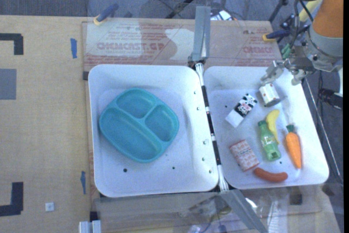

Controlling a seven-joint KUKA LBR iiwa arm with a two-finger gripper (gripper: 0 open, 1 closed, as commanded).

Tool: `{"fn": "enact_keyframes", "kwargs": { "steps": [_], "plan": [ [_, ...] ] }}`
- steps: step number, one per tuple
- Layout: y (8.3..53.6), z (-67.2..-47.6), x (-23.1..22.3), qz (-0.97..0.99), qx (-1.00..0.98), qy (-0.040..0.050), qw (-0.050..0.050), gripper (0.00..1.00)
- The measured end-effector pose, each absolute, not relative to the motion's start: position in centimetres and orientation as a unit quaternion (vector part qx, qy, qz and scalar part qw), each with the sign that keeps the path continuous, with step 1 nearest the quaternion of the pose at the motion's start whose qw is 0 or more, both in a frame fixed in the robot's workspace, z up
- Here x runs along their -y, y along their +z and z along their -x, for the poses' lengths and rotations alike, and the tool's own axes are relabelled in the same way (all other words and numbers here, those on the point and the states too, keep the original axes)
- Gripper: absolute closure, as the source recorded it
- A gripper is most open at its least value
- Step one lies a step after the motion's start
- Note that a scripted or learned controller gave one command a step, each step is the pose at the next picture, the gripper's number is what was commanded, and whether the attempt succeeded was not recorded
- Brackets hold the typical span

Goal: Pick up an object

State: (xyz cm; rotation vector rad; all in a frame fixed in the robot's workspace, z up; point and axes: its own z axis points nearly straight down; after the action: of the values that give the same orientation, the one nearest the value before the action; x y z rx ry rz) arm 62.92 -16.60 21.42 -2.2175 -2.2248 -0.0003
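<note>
Presently the tool [283,70] hovers at the right bin's [313,112] far edge, fingers spread, empty. Small can [268,95] just below: light, rigid, slick; grip across its sides.

One fixed camera looks down at a slant from above the bench [43,117], taking in both bins: left bin [103,172] and right bin [313,169].

Seven small toys [264,133] in right bin [316,172]
</note>
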Motion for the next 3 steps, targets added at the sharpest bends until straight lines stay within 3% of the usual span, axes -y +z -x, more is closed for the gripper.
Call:
{"fn": "enact_keyframes", "kwargs": {
  "steps": [1, 2, 3],
  "plan": [
    [11.5, -62.7, 19.0, 0.679, 0.734, -0.0084, -0.015, 0.0],
    [8.7, -64.4, 17.5, 0.672, 0.741, -0.001, -0.003, 0.0],
    [10.0, -64.6, 17.6, 0.672, 0.741, -0.0026, -0.006, 1.0]
  ]
}}
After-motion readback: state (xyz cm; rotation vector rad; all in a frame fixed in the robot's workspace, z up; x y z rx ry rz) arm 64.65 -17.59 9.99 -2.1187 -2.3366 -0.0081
